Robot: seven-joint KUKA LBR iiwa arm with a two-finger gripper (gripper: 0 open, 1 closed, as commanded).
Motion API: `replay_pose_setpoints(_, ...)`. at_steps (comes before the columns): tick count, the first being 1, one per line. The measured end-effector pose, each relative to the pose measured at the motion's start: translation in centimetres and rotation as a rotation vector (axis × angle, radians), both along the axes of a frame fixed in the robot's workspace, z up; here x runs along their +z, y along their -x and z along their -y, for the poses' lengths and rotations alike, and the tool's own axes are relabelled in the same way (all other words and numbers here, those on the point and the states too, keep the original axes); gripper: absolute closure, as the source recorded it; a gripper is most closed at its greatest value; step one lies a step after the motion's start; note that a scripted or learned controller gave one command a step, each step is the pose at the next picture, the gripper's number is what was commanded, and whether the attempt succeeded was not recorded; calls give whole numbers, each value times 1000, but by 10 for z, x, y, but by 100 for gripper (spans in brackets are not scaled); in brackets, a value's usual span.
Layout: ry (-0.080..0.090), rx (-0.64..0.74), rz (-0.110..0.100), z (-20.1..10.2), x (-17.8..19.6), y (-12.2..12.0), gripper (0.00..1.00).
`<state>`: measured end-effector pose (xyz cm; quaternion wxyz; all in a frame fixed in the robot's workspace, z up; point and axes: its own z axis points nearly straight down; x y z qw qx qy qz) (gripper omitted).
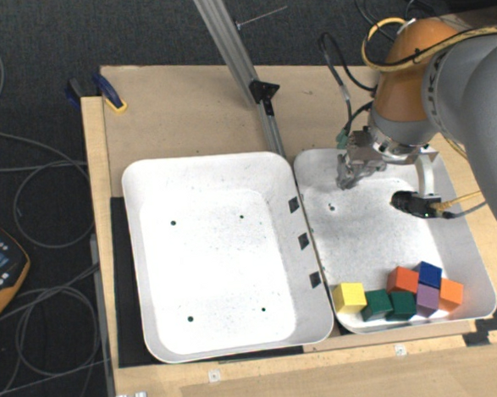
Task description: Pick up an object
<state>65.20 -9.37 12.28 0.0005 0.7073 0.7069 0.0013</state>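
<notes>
Status: pick not begun, as far as can be judged. Gripper (349,178) hangs over the far end of the right bin (464,246); whether the jaws are spread or pressed together cannot be told, and nothing shows between them.

Stock: coloured blocks (399,293) clustered at the bin's near edge, well apart from the gripper; yellow block (350,295) leftmost.

Orientation: cube-like pieces, no evident long axis; cluster runs left to right.

Outstanding: approach, grasp, lift.

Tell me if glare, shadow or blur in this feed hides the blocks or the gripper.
Camera view: light is even, with no glare on the right bin; the blocks are sharp, casting small soft shadows; the gripper is slightly soft and dark against the bin, its tips hard to resolve.
</notes>
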Motion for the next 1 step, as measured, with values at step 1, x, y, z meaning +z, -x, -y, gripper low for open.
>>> replay_pose_setpoints(1,1,3,4,-8,47,-4,100)
